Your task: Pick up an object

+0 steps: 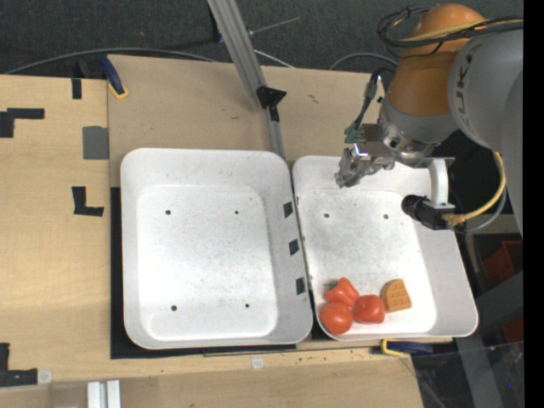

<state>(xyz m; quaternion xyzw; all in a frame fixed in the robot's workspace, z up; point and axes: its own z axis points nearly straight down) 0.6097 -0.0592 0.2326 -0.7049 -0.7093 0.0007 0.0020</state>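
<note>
A wooden surface (170,100) carries two shallow white bins side by side. The left bin (204,245) fills the frame's centre. The right bin (382,245) holds a small cluster at its lower edge: three red pieces (350,304) touching one another, and an orange-brown piece (395,295) just beside them. The grey arm's claw (353,167) hangs over the right bin's upper rim, well apart from the cluster; whether it is open or closed cannot be told, as it is small and blurred. Nothing looks lifted, so the pick appears still ahead.
</note>
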